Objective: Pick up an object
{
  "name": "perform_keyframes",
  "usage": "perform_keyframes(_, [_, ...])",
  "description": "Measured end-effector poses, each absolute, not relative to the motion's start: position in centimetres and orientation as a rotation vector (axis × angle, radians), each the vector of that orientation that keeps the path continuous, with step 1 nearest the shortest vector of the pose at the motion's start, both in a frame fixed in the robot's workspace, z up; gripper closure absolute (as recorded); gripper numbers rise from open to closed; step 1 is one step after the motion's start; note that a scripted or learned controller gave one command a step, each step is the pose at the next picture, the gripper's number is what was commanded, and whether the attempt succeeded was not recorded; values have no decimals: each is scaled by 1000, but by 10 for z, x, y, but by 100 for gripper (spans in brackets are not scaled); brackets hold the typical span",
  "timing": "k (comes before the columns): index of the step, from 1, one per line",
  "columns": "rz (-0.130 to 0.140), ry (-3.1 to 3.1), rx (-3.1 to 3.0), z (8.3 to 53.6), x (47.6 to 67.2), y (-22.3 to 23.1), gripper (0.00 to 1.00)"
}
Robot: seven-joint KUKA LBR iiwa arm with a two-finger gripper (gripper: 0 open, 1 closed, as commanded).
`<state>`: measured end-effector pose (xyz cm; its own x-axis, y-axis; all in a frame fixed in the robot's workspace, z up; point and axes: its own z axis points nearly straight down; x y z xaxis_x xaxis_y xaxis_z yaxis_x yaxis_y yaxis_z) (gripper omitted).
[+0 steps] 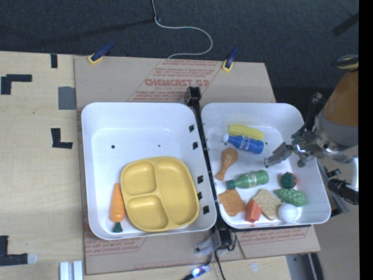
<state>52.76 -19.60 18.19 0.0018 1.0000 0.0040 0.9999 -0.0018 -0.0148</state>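
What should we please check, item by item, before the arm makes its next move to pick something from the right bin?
1. Gripper is over the right bin: ok.
2. Nothing is held yet: ok.
3. Jaws open enough: cannot tell.
4. A target lies close: ok, the green bottle sits just below the gripper and the blue bottle just left of it.
5. Target has clear sides: not ok, the toys lie crowded, the bread touching its neighbours.
6. Tray and carrot sit apart in the left bin: ok.
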Motion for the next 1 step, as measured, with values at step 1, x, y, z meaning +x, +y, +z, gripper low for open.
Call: perform_keyframes(1, [4, -2220, -2216, 187, 530, -196, 0])
